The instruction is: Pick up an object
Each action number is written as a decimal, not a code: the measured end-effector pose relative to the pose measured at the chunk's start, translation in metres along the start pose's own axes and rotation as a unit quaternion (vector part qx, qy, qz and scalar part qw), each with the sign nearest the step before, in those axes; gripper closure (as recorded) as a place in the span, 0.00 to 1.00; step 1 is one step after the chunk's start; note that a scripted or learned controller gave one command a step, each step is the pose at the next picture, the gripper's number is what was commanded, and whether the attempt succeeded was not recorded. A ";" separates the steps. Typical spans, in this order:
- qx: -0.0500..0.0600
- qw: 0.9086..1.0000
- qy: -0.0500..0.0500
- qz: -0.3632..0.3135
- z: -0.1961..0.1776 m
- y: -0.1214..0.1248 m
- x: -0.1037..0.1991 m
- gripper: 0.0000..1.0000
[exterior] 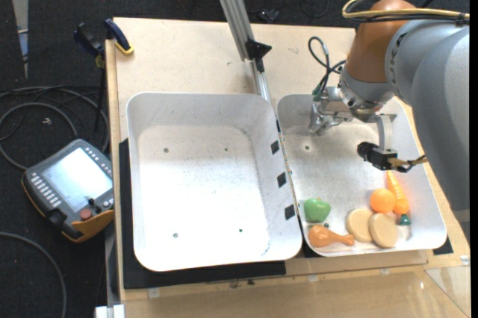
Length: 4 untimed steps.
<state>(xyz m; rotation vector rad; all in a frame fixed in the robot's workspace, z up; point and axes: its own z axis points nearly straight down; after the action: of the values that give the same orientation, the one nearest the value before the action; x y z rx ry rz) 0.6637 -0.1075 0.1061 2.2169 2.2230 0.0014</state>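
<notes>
Nothing sits between the fingers of the gripper, as far as this slanted view shows; whether they are spread or closed I cannot tell, since the tips are small and merge with the wrist hardware. It hangs over the far left part of the right bin, above bare white floor, well apart from every object. That placement reads as a staging or transit pose rather than a grasp: the arm comes in from the right and bends down over the bin's far end, which leaves the cluster at the near end unobstructed.

Outward from there, the candidates lie together along the right bin's near edge. A green pepper-like toy sits nearest the dividing wall, with an orange drumstick-shaped piece just nearer. To their right are two tan round slices, touching each other, then an orange ball and a carrot beside it against the right wall. Their crowding probably makes the green toy, standing slightly apart, the easiest pick.

The left bin holds nothing to grasp. A teach pendant lies on the floor, far left.
</notes>
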 end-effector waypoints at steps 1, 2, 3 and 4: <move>-0.001 1.000 0.000 0.002 -0.048 -0.007 -0.001 1.00; -0.003 1.000 0.000 0.000 -0.112 -0.006 0.002 1.00; -0.002 1.000 0.000 0.000 -0.159 0.001 -0.003 1.00; -0.001 1.000 0.000 0.000 -0.180 0.002 -0.003 1.00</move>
<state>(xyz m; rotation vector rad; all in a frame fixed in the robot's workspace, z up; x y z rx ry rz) 0.6654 -0.1100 0.2864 2.2151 2.2227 0.0037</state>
